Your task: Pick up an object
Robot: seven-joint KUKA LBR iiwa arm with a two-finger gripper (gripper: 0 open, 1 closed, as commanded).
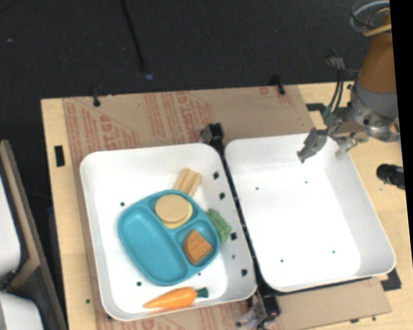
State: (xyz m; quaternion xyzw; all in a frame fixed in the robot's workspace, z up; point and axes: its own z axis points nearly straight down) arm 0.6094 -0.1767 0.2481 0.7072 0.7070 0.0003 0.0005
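The arm (374, 74) enters at the right edge and is cut off there; only its orange band and grey wrist show. The gripper (325, 145) hangs over the far right corner of the right bin (358, 255). One grey finger (310, 146) pointing left-down is clear, a second near the bin's right rim is partly lost against the wrist hardware, so the two look spread apart with nothing between them, though the resolution is poor. All the objects sit in the left bin (99, 206). A blue divided tray (153, 248) lies at its middle, slanted; a round tan disc (174, 209) rests in its far compartment, a brown bread-like piece (198, 246) in its right one. A pale wooden block (188, 180) pokes out from beyond the tray's far edge, partly overlapped by the disc. A green item (220, 225) is wedged between the tray's right edge and the bin wall; its shape is hard to make out. A carrot (175, 298) lies along the near edge, apart from the tray. Open floor shows along the left bin's left wall and far left corner. The bench (152, 119) beyond the bins is bare cardboard.
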